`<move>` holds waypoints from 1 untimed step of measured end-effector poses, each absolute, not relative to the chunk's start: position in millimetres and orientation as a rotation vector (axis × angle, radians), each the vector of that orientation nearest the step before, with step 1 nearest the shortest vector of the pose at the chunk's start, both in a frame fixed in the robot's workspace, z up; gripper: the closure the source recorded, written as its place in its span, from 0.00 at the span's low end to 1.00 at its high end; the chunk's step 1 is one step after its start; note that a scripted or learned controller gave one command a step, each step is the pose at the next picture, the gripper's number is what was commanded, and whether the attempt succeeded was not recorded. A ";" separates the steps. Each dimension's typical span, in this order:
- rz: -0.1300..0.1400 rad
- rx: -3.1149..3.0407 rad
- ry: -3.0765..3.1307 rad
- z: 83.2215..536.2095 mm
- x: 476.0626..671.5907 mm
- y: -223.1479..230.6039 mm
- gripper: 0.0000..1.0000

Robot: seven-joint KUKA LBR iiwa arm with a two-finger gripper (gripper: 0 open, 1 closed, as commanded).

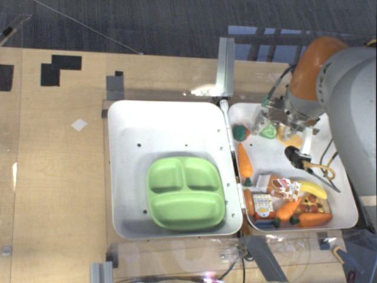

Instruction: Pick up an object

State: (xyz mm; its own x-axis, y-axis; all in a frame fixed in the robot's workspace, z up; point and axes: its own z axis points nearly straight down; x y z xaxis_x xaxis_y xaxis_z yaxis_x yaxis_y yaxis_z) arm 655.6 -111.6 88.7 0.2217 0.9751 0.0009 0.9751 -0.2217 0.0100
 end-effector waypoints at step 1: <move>0.021 2.437 1.962 102.9 658.8 -109.1 1.00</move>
